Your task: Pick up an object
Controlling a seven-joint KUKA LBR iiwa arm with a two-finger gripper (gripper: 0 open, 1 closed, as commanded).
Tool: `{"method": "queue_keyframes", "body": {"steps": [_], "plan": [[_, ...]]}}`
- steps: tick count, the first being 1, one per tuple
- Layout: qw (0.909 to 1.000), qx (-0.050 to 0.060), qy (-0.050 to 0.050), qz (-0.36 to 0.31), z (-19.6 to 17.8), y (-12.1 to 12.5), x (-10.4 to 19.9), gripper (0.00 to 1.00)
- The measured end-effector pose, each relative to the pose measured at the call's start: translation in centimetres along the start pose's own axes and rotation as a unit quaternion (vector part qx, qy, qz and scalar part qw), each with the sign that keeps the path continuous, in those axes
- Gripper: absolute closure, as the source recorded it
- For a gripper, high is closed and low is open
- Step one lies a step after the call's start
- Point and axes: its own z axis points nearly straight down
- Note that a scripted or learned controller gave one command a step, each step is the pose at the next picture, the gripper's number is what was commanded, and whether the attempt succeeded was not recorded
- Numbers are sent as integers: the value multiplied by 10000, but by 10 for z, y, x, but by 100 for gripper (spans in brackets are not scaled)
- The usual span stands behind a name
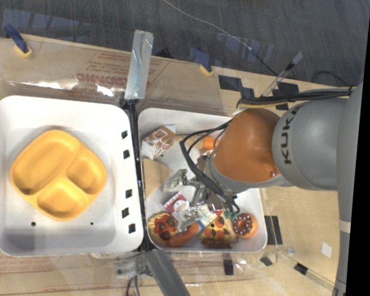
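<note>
Single fixed camera, high over my bench, tilted view.

It looks down at a slant, far enough back to take in both white bins whole: the left bin (3, 160) and the right bin (168, 118) side by side, with dark floor along the top. My arm (301, 148) enters from the right edge of the view.

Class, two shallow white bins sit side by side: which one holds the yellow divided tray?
The left white bin; its yellow three-compartment plastic tray lies alone, while the right white bin holds mixed small items.
</note>
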Motion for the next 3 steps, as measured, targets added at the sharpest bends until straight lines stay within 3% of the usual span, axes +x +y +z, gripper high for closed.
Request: {"method": "queue_keyframes", "body": {"steps": [1,2,3], "plan": [[9968,64,-30,798,-1,19,18,0],[9942,68,-17,1078,-1,17,18,0],[9908,50,-81,1353,-2,24,30,0]]}}
